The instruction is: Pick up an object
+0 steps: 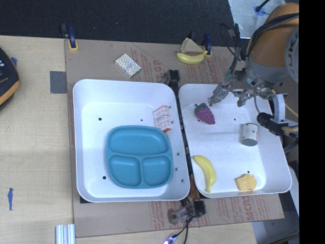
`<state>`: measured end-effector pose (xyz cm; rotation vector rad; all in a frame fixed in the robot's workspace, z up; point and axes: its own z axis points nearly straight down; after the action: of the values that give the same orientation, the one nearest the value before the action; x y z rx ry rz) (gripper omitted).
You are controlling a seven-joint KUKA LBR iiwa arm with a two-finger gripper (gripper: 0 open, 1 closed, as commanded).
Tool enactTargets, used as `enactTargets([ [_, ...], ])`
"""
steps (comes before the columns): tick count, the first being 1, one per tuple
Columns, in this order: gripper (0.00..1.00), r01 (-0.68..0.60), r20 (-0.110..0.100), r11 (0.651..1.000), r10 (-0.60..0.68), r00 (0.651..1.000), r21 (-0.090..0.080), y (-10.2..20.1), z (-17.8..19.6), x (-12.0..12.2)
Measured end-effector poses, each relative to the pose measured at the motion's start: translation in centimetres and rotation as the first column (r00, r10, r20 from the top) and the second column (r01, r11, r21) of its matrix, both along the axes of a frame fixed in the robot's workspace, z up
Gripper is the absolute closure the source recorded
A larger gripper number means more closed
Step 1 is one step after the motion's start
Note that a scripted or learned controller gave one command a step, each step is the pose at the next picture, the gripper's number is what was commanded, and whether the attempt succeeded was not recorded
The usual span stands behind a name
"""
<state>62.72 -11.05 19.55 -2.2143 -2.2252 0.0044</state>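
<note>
Two-finger metal gripper (229,98) on the grey arm with the orange band (271,44), reaching in from the right and hanging over the far edge of the right-hand shallow white bin (269,184); fingers splayed apart, released, nothing between them. Just left of the nearer fingertip, apart from it, a purple plastic bunch of grapes with a green stem (205,114) on the bin floor, likeliest target by closeness. Elsewhere in the same bin: a small grey metal cup (249,134) on its side toward the right wall, a yellow plastic banana (205,172) by the near left wall, a yellow ridged corn-like piece (246,182) near the front rim. In the left-hand white bin (84,136), a blue three-compartment plastic plate (139,156) and a red-and-white printed packet (162,118) leaning near the dividing wall. Outside the bins, on the brown board, a second banana-like yellow toy (192,55) and a small patterned square pad (127,64). Probable trouble from here: a descent slightly right of the grapes, closing on air; a rounded, bumpy body squirting out from a pinch off centre; a finger catching the bin's far rim, given how close to it the tool hangs.
</note>
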Motion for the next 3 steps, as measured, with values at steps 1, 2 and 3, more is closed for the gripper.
enactTargets([
  [1,0.0,-0.001,-0.003,1.0,0.001,1.0,-0.001,1.0,-7.8,2.8],
  [2,0.0,-0.003,-0.003,1.0,0.003,1.0,-0.001,1.2,-10.1,2.9],
  [3,0.0,0.0,-0.001,1.0,0.0,1.0,-0.001,0.4,-10.3,2.9],
])
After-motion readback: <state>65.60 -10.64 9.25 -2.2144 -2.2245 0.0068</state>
